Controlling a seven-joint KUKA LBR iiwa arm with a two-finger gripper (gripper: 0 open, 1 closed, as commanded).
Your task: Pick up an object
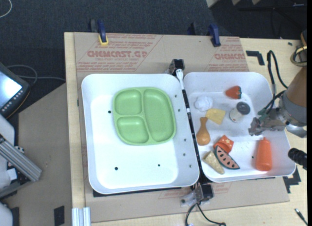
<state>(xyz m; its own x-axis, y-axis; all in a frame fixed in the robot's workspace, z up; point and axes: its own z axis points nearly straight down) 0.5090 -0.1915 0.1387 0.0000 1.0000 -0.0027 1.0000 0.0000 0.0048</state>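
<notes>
The right bin (258, 81) holds several toy foods. A red strawberry-like piece (233, 92) lies at the back, with a white lump (203, 103) and a yellow cheese wedge (215, 116) to its left. A grey-capped small jar (240, 110) stands mid-bin. A tan gourd-shaped piece (203, 131), a red chunk (224, 143), a watermelon slice (227, 158) and a beige wedge (212, 162) lie toward the front left. An orange carrot-like piece (263, 154) lies at the front right. My gripper (261, 125) hangs just above the carrot's top end and right of the jar, with nothing seen held.
The left bin (97, 137) carries a green divided plate (145, 115). A black divider with clamps (178, 69) runs between the bins. Cables (273, 71) trail by the right bin's far corner. The arm's grey body (297, 100) overhangs the right rim.
</notes>
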